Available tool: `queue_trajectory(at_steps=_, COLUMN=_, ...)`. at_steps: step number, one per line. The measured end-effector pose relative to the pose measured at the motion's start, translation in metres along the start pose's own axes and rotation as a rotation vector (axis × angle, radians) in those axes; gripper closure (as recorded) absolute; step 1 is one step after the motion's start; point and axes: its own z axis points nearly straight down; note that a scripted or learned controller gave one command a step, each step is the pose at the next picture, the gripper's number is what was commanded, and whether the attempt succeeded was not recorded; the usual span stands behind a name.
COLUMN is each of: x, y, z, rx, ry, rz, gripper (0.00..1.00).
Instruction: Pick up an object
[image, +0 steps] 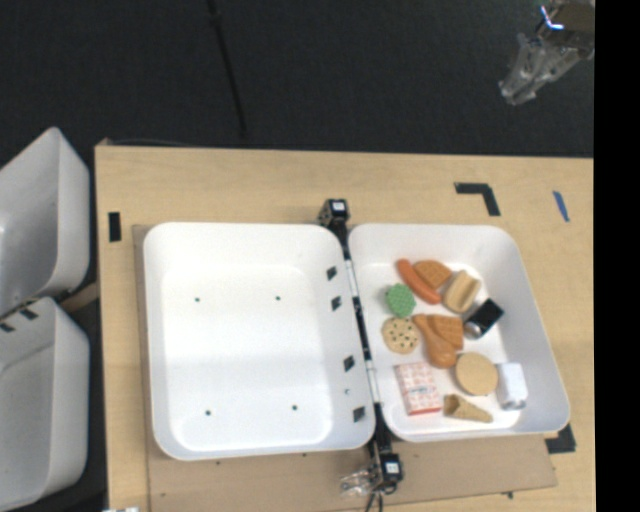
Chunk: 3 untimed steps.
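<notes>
Two bins (160, 300) abut; gripper (535, 65) high (top right).

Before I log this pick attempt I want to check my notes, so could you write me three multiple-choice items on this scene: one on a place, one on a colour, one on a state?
1. Where do the food items lie?
A. Left bin
B. Right bin
C. On the bench

2. What colour is the small round item beside the cookie?
A. Green
B. Blue
C. Purple

3. Where is the hand?
A. Pressed into the left bin
B. Resting on the cookie
C. Up at the top right, away from the bins

Answers:
1 B: the right bin has all the items.
2 A: the round item just above the cookie is green.
3 C: the hand hangs over the dark floor beyond the bench.
</notes>
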Motion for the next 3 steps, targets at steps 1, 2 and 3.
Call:
queue_trajectory(at_steps=1, x=-0.046, y=-0.043, z=0.177, rx=0.032, ry=0.003, rz=0.012, gripper=1.00)
queue_trajectory(at_steps=2, x=-0.007, y=0.000, z=0.066, rx=0.000, ry=0.000, rz=0.000, gripper=1.00)
queue_trajectory(at_steps=3, x=0.018, y=-0.001, z=-0.055, rx=-0.003, ry=0.000, rz=0.001, gripper=1.00)
